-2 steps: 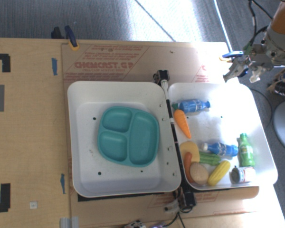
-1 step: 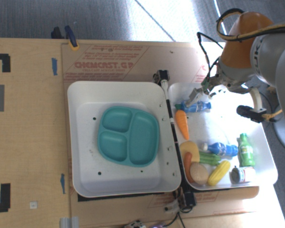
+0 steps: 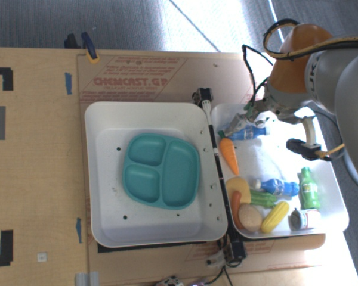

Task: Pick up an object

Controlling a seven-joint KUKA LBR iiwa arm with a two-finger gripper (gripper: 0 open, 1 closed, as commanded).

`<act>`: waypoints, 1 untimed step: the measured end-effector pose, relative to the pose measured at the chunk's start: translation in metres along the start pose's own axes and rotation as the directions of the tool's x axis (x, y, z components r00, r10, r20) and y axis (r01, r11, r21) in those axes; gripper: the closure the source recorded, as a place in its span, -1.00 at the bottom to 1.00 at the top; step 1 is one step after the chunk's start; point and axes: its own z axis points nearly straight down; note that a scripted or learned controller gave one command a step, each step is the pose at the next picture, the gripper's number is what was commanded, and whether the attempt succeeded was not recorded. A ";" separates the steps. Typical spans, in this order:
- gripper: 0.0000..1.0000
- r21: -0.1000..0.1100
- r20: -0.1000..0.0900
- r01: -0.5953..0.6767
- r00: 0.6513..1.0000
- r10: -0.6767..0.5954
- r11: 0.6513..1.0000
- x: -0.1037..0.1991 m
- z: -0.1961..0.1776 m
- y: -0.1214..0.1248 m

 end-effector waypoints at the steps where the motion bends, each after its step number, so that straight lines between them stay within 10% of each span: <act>1: -1.00 0.000 0.001 0.000 1.000 0.000 1.000 0.000 0.000 0.000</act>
